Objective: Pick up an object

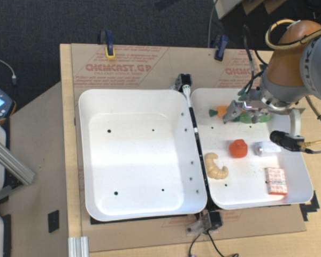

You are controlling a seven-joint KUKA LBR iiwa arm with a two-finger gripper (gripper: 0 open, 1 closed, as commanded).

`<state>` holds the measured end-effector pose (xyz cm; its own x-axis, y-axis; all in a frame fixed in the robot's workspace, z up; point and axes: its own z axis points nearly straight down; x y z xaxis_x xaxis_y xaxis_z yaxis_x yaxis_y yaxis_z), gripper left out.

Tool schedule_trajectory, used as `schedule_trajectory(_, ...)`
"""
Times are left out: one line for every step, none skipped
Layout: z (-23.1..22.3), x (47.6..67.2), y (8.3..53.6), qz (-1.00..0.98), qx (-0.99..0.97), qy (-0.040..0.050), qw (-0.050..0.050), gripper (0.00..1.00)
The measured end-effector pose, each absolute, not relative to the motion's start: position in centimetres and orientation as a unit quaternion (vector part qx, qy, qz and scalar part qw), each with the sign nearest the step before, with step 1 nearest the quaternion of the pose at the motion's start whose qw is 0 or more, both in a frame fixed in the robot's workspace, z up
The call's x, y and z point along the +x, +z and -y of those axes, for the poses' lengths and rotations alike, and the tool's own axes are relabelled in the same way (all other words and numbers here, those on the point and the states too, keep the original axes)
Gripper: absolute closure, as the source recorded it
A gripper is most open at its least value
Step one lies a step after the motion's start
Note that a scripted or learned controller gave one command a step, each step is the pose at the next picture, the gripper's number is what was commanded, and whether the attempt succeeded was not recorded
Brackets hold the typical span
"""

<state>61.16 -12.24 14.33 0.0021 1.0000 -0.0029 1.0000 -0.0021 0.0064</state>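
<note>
Pink-and-white small box [276,181] nearest me, right white bin [297,189], my end effector [238,113] far side by orange-green piece [220,111], grip state unclear.

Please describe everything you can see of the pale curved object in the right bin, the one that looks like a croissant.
The croissant-shaped object is pale tan and curved like a crescent, with a ridged, glossy surface that looks like plastic toy food. It lies flat on the floor of the right bin, in its near-left part, close to the wall that borders the left bin. Its open side faces the right. Nothing touches it; the red object sits apart, up and to its right.
</note>
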Motion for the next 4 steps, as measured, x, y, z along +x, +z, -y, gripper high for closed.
schedule_trajectory(12.05,61.05,13.94,-0.707,0.707,0.0000,0.000,0.00)
schedule_trajectory(12.04,61.05,13.94,-0.707,0.707,0.0000,0.000,0.00)
schedule_trajectory(12.04,61.04,13.94,-0.707,0.707,0.0000,0.000,0.00)
schedule_trajectory(12.04,61.04,13.94,-0.707,0.707,0.0000,0.000,0.00)
